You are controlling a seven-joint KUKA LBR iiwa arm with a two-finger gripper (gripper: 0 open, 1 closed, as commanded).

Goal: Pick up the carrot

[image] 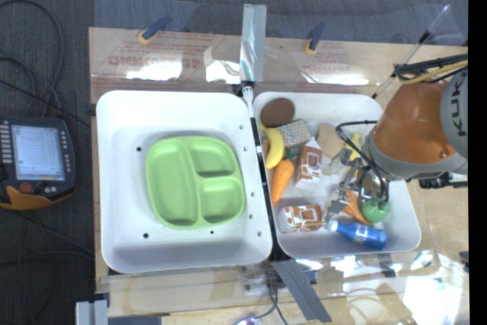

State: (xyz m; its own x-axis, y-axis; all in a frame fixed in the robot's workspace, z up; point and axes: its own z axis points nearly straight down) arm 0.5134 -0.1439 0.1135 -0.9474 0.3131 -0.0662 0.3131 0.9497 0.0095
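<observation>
My gripper (358,190) hangs low over the near right part of the right bin (403,236), and I cannot tell from here how it is set, because my own wrist covers much of it; nothing orange shows clamped in it that I could call the target. Nearest the front lie one blue bottle (359,234) and one small printed packet (302,217), with a green piece (374,211) and an orange scrap just beside my tool. The carrot (281,180) lies further left, against the bin's left wall, its tip pointing near, just beyond the packet and touching one banana (272,148). So I judge the pick not yet made: reaching, closing and lifting all remain. Farther back sits one brown round thing (278,111). The left bin (114,164) bears one green divided tray (194,180) with three compartments.
</observation>
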